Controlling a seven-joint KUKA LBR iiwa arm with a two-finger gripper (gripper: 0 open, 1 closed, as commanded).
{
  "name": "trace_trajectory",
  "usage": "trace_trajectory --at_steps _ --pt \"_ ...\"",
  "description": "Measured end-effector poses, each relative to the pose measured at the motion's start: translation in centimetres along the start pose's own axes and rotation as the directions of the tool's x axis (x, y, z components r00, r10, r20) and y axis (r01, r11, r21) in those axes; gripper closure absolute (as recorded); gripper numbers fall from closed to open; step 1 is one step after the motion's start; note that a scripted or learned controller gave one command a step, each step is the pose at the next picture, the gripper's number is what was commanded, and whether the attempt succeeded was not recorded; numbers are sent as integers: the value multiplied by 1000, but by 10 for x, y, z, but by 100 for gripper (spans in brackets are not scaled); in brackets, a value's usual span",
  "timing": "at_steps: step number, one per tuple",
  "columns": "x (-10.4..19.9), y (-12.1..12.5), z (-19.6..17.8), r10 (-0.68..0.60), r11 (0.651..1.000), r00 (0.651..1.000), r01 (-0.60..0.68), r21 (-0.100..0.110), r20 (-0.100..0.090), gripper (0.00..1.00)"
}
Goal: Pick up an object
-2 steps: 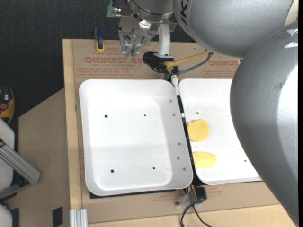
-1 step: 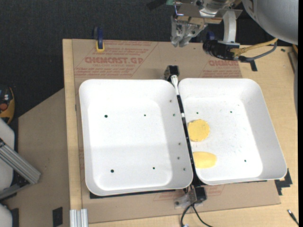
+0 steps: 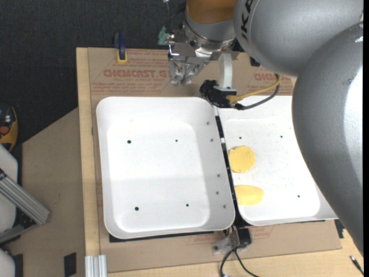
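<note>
A brown board (image 3: 86, 154) printed with red lettering (image 3: 130, 73) lies across the middle of the frame, a blue clamp (image 3: 120, 46) at its top edge; dark floor (image 3: 46, 39) fills the upper left, aluminium rail (image 3: 23, 198) at lower left

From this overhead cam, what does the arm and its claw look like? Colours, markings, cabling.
The arm is bulky, rounded and smooth, in glossy grey, with dark lettering partly visible on the casing. An orange band rings it above the wrist. Below that is a metal wrist flange, then a small silvery claw with thin metallic fingers and a teal part on its side. Thin cables run near the top of the wrist.
</note>
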State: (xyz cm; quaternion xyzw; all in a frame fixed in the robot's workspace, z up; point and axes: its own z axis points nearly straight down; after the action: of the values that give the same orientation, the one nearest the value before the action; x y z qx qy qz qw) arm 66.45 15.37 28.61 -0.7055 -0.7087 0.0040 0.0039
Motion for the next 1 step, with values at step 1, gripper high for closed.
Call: trace_trajectory --at_steps 1 --pt "70 1 66 -2 1000 1000 2 -5 0 100"
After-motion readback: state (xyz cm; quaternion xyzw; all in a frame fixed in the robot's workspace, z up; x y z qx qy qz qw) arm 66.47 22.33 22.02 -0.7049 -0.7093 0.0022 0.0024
